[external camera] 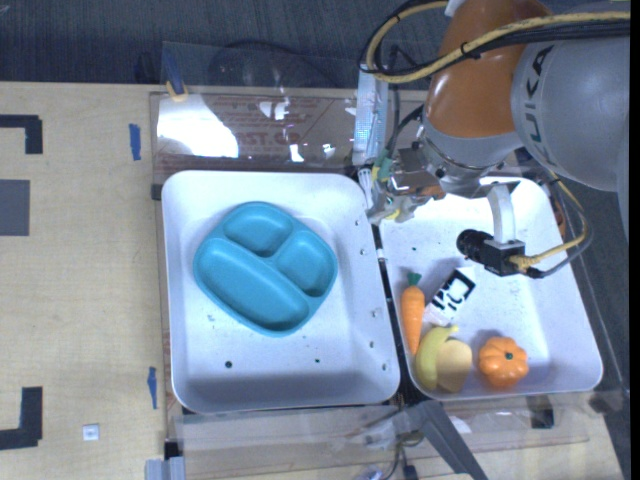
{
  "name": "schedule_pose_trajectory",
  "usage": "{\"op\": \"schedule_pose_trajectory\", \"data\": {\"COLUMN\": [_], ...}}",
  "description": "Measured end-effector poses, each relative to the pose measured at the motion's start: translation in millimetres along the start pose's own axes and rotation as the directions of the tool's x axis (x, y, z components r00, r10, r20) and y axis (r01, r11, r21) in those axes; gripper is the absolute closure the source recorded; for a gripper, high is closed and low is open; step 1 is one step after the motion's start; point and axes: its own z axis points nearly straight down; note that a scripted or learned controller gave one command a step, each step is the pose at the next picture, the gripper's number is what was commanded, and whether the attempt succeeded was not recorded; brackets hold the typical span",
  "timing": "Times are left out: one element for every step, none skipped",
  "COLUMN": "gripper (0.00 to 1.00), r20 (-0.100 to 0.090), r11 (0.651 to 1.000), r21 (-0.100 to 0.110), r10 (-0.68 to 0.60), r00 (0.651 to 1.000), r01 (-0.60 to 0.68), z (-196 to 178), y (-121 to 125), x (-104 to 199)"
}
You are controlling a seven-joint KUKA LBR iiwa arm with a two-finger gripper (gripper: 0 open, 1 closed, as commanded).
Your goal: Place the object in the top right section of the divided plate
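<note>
Divided plate [265, 268], blue, is seen lying in the left bin [190, 368], a little toward 12 o'clock from the middle of the bin. Three sections are counted on it: one long section toward 7 o'clock and two small ones toward 12 and 3 o'clock. All three sections are bare, so nothing is placed yet, and the task is judged to be at its beginning.

At 1 o'clock from the plate, the gripper [395, 193] is found above the wall between the two bins, at the 11 o'clock corner of the right bin [560, 368]. Whether it is open or closed cannot be told, because it is hidden under the wrist and cables. No object is seen held in it.

The possible objects are all lying in the right bin, toward 7 and 6 o'clock: a carrot [412, 313] just beside the left wall, a black and white item [450, 296] near it, a yellow fruit [443, 360] touching the tip of the carrot, and a small orange pumpkin [501, 360] just beside the fruit. Which one is meant by the task cannot be told.

Everything is still to be done: an object must be gripped, lifted, carried toward 9 o'clock over the wall, and released in the top right section.
</note>
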Motion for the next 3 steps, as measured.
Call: {"op": "schedule_pose_trajectory", "data": {"gripper": [1.00, 1.00, 1.00], "r20": [0.000, 0.009, -0.001], "r11": [0.979, 0.846, 0.467], "r21": [0.001, -0.009, 0.002], "r10": [-0.202, -0.533, -0.884], "r00": [0.979, 0.846, 0.467], "r01": [0.202, 0.533, 0.884], "z": [39, -131, -65], "y": [73, 83, 80], "x": [121, 67, 144]}}
